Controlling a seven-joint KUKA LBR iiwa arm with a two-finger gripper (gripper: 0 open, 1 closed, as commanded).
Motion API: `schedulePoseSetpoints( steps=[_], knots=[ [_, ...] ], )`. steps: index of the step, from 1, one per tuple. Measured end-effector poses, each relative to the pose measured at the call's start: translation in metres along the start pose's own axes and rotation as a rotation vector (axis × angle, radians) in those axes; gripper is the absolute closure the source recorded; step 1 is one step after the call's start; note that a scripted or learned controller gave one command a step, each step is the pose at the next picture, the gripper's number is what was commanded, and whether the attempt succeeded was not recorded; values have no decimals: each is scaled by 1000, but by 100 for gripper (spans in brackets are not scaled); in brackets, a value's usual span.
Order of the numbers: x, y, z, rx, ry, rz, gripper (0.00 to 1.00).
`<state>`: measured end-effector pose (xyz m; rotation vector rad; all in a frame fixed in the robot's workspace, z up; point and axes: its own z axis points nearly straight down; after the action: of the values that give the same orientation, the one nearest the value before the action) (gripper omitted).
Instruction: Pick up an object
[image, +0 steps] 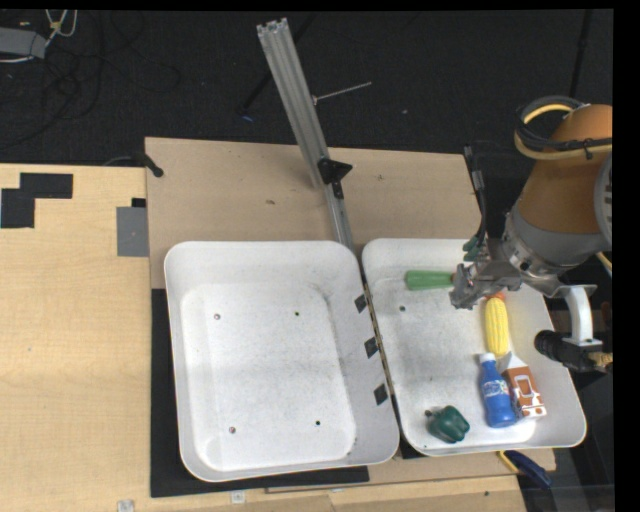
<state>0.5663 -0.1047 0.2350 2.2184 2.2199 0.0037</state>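
The right bin (430, 350) holds several objects. A green stick-like piece (428, 281) lies near its back edge. A yellow corn cob (496, 324) lies to the right of centre, a blue bottle (494, 393) below it, and a small orange and white box (526, 391) beside the bottle. A dark green pepper-like lump (448, 424) sits at the front edge. My gripper (472, 288) hangs low over the back of the right bin, right next to the green piece's right end and just above the corn cob.
The left bin (265, 355) stands beside the right one, joined by black clips along the shared edge. A slanted metal rail (305, 125) rises behind the bins. The arm's grey and orange body (565, 195) fills the right side above the bin.
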Motion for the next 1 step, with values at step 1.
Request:
schedulePoseSetpoints(
  steps=[1],
  knots=[
    [-1,0,-21,4,1,-1,100]
  ],
)
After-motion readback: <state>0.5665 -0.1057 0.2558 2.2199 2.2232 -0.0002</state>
